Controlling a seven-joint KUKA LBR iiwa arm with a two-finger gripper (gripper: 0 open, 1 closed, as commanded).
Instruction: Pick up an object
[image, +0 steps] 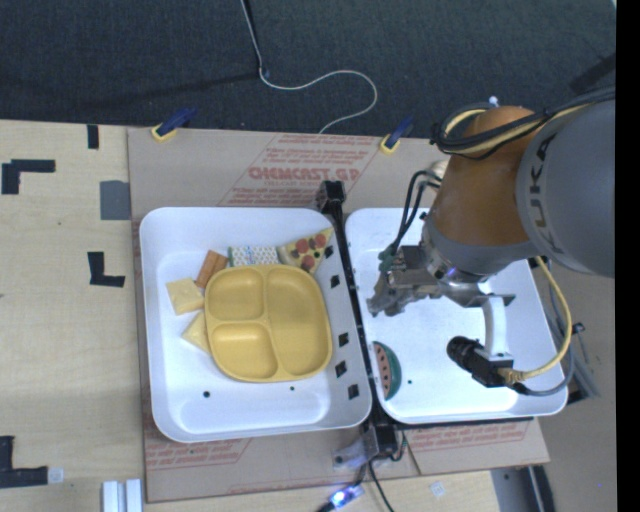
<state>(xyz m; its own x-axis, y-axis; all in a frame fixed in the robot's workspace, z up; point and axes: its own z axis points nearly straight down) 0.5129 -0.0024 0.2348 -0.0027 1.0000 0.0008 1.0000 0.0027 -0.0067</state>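
Camera view, left bin: the shallow white plastic bin (165, 400) holds a yellow three-compartment plastic plate (268, 322), with tan cracker-like squares (186, 296) at its left edge and a patterned pizza-slice toy (308, 249) just beyond its far rim.
Right bin: the second white bin (520, 405) holds a watermelon-slice toy (386, 367) against its left wall.
Arm: the grey-and-orange arm's gripper (392, 296) hangs over the right bin, apart from the watermelon slice.
Jaws: cannot tell whether parted or closed.

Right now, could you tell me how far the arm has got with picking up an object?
Nothing looks picked yet. The gripper hovers over the right white bin; its grasp is unclear. The watermelon-slice toy lies there, while the yellow divided plate remains in the left white bin.
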